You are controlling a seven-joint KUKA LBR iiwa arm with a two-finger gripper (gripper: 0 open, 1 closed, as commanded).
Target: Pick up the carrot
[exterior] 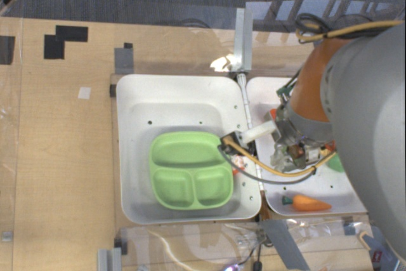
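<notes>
The carrot [309,204] lies on its side near the front edge of the right bin [279,203]. It is orange, with a small green stub at its left end. My gripper [288,155] hangs over the left part of that bin, a short way behind the carrot and apart from it. The grey arm with its orange band covers most of the right bin.
A green divided plate [190,169] sits in the left bin [136,136], towards its front. Part of a green thing [335,163] peeks out from under the arm in the right bin. A ridge [246,112] divides the two bins.
</notes>
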